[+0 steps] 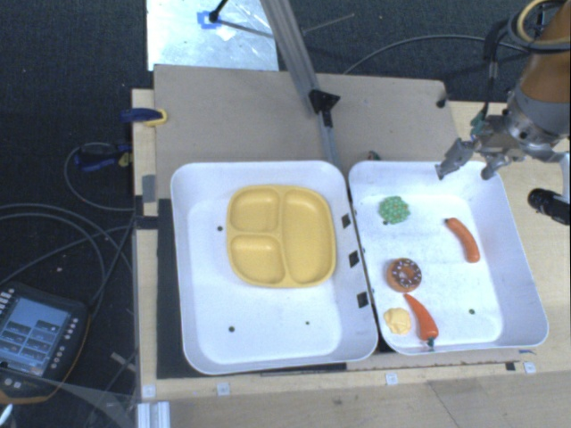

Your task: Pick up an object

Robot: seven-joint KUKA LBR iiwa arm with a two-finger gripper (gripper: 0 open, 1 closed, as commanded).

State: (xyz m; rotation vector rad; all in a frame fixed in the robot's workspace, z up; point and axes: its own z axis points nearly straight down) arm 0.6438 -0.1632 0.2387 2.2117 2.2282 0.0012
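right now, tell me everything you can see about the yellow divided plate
The yellow divided plate is a rounded-square tray, plastic by its look, with raised ridges splitting it into three compartments: two smaller ones on the view's left side, one above the other, and one long one on the right. All three hold nothing. It lies flat, slightly rotated, in the upper middle of the left white bin, resting on the bin floor. Nothing else touches it; the pincer is far off, over the right bin's upper edge.
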